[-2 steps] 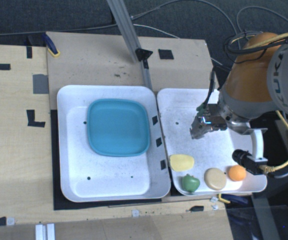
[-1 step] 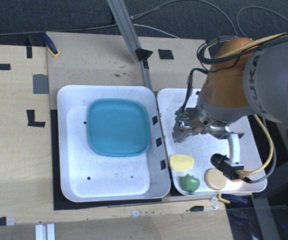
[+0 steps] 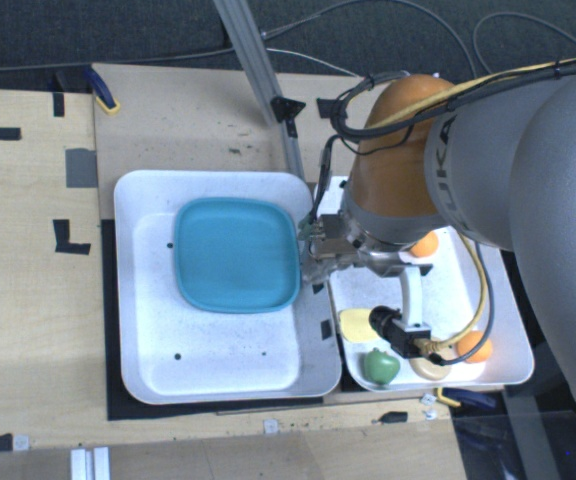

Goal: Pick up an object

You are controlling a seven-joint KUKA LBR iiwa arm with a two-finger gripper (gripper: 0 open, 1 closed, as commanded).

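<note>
A square blue plate (image 3: 236,253) lies in the left bin (image 3: 148,368), towards its back right. My gripper (image 3: 315,254) hangs from the orange wrist over the wall between the two bins, right beside the plate's right edge. In the right bin (image 3: 513,358) lie a yellow piece (image 3: 356,324), a green round piece (image 3: 379,367), a beige piece (image 3: 429,369) and an orange piece (image 3: 477,346). Another orange thing (image 3: 425,245) peeks out from under the wrist. The arm hides most of the right bin's back half.
A grey metal pole (image 3: 258,63) slants from the top of the view down to the bins' back edge. Dark cables (image 3: 388,28) run over the floor behind the bench. The wooden benchtop (image 3: 28,298) stretches to the left.
</note>
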